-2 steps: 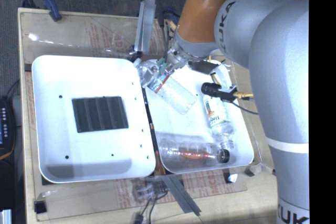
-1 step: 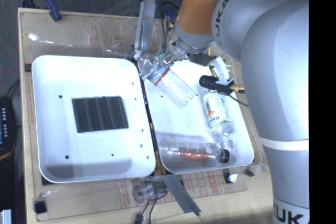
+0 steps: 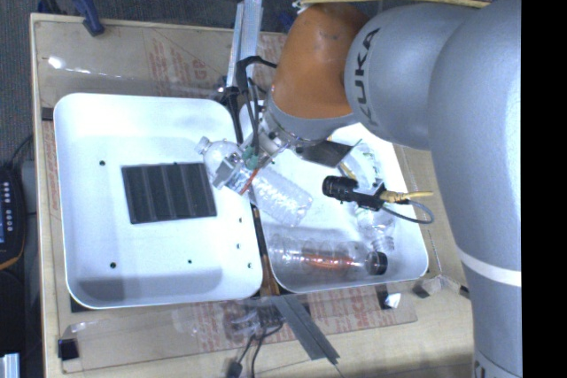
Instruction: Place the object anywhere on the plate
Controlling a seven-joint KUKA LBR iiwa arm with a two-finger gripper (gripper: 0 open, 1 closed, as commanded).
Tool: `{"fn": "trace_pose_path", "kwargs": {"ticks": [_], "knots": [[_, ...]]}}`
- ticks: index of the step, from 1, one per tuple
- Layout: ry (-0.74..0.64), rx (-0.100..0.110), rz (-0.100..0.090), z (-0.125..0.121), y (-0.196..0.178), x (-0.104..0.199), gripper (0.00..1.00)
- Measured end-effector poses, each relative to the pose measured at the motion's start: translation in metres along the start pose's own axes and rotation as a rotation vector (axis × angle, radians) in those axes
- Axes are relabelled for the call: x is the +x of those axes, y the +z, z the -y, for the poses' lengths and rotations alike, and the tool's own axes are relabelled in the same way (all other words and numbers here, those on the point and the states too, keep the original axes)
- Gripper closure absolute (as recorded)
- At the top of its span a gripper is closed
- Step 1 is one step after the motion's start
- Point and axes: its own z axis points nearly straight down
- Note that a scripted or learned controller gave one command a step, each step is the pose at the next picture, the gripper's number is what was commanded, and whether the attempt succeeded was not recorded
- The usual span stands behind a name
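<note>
Two bins sit on the surface; nearest, a bottle (image 3: 323, 259) lies in the right bin (image 3: 416, 266). Beyond it the fingers (image 3: 244, 165) grip a clear bottle (image 3: 257, 181) over the divide. Left of them lies the dark plate (image 3: 168, 192). A slanted, slippery hold could drop it short.

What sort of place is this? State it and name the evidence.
Most likely a robotics lab test bench. A grey and orange KUKA arm reaches over two shallow white bins on a clamped board; clear plastic bottles lie about as practice objects, and the floor is dark carpet.
</note>
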Motion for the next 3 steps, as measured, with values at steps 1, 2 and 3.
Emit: {"fn": "trace_pose_path", "kwargs": {"ticks": [1, 2, 3], "knots": [[-0.415, -0.003, 0.004, -0.064, -0.029, 0.012, 1.00], [-0.402, -0.001, 0.002, -0.080, -0.042, 0.022, 1.00], [-0.588, 0.000, 0.001, -0.041, 0.000, 0.036, 1.00]]}}
